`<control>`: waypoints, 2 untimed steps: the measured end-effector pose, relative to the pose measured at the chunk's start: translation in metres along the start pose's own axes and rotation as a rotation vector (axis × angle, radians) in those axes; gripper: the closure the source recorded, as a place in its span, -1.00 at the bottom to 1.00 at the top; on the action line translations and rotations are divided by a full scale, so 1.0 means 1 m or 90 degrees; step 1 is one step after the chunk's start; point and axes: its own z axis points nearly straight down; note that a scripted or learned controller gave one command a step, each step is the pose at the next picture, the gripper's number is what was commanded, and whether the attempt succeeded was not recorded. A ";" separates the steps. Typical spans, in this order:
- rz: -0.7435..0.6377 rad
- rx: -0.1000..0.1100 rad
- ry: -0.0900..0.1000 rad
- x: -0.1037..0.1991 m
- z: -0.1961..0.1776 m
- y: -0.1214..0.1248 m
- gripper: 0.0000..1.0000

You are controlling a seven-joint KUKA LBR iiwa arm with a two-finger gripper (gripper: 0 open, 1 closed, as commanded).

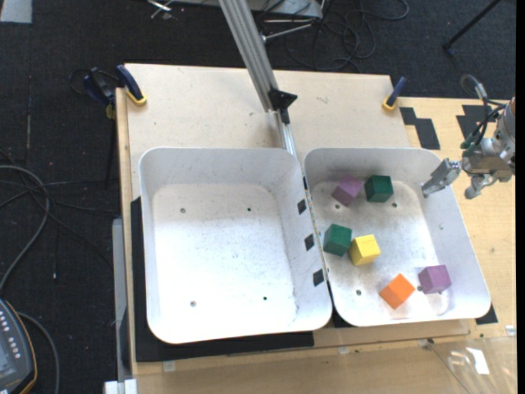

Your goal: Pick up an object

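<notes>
Six small coloured cubes lie in the right-hand shallow white bin (459, 236). At the far side, a purple cube (348, 190) sits just beside a dark green cube (378, 188), the purple one to its left and tilted. Near the bin's middle, a second green cube (337, 240) touches a yellow cube (364, 249) on its right. At the near right, an orange cube (398, 290) lies just beside a second purple cube (434, 279), which rests close to the bin's near right wall.

The left-hand shallow white bin (156, 220) stands alongside, its right wall meeting the other bin's left wall at the middle of the pale wooden bench (205, 105). A slanted aluminium rail (246, 39) runs from the far edge down to that junction. Yellow-tipped clamps (131, 89) grip the bench's far corners.

The two-finger gripper (461, 183) hangs at the right bin's far right corner, above the rim, well apart from every cube. Its two grey fingers (439, 178) are spread wide, with nothing between them. Cables run along the arm's wrist above.
</notes>
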 end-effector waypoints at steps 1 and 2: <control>-0.002 -0.001 -0.001 0.000 -0.010 0.001 1.00; 0.000 0.004 0.002 -0.009 0.107 0.029 1.00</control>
